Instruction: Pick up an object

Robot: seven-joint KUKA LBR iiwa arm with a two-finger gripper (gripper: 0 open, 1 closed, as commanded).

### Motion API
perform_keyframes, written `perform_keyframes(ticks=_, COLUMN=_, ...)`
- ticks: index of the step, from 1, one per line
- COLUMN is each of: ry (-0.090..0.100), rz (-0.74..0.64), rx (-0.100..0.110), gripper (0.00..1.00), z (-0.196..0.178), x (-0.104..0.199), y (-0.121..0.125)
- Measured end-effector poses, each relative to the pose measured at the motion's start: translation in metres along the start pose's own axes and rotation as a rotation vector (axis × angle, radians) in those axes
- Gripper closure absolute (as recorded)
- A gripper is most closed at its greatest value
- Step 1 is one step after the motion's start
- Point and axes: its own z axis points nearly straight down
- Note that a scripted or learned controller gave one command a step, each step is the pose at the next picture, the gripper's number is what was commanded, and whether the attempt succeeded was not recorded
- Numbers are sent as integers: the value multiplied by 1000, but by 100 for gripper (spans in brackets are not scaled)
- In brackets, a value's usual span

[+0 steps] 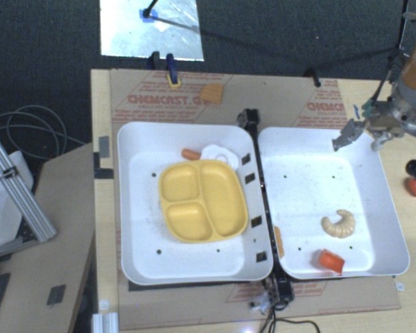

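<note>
Bench with two white bins [374, 186], open empty pincer [364, 136] over right bin's far rim, croissant [339, 223] inside

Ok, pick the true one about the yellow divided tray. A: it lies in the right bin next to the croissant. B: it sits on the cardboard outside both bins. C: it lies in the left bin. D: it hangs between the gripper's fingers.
C: the yellow divided tray lies flat in the left bin, while the croissant is in the right bin and the gripper is over that bin's far edge.
</note>
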Motion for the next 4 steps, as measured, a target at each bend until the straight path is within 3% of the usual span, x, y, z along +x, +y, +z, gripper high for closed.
perform_keyframes(ticks=1, ry=8, rz=-9, rx=15, gripper=0, z=71, x=109, y=-90)
perform_keyframes(ticks=2, ry=5, rz=-10, rx=3, gripper=0, z=67, x=191, y=-112)
perform_keyframes(ticks=3, ry=-1, rz=7, rx=0, gripper=0, z=66, x=124, y=-107)
perform_keyframes(ticks=4, ry=1, rz=0, rx=-2, gripper=100, z=56, x=128, y=-105)
